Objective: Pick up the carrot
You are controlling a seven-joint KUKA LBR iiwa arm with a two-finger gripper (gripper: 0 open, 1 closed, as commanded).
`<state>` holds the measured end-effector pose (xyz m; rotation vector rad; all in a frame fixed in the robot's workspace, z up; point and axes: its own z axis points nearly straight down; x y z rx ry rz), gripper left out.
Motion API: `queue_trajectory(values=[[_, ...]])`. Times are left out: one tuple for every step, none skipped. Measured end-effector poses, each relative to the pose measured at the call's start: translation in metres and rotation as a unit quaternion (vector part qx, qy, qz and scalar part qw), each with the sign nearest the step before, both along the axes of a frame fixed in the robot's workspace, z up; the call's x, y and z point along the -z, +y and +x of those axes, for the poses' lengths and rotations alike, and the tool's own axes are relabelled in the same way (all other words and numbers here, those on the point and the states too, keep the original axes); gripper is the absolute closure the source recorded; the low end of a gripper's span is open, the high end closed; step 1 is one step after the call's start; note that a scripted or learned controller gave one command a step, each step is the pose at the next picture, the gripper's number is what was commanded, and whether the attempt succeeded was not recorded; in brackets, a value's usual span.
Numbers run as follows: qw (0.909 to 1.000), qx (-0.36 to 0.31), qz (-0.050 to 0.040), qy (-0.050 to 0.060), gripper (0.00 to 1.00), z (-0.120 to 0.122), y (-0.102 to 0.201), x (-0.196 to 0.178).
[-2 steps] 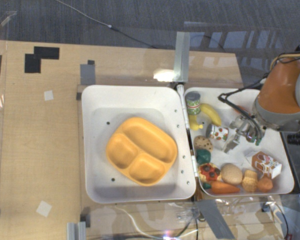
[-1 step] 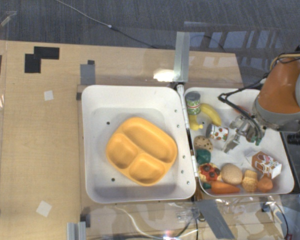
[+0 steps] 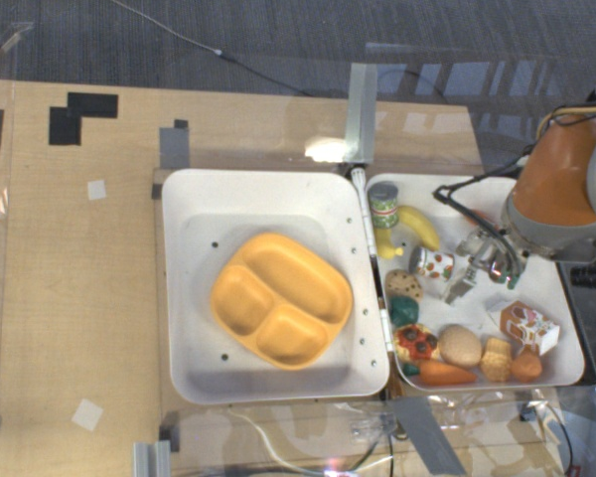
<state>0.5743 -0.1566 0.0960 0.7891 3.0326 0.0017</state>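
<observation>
The carrot (image 3: pixel 445 373) is seen lying flat at the near edge of the right bin (image 3: pixel 572 318), just beside a round bread roll (image 3: pixel 460 346) and a pizza slice (image 3: pixel 416 343). Further back, the gripper (image 3: pixel 479 269) is held above the bin's middle — its fingers are spread, with nothing between them. Beyond it a banana (image 3: pixel 418 226) and a green can (image 3: pixel 383 205) are found. In the left bin (image 3: pixel 179 266) a yellow divided plate (image 3: pixel 281 299) is set.

Arm (image 3: pixel 576 182) cropped at right edge
</observation>
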Motion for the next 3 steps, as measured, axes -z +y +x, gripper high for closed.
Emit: queue_trajectory(values=[[1.0, 0.0, 0.0, 0.0, 0.0, 0.0, 0.0, 0.0], [1.0, 0.0, 0.0, 0.0, 0.0, 0.0, 0.0, 0.0], [1.0, 0.0, 0.0, 0.0, 0.0, 0.0, 0.0, 0.0]])
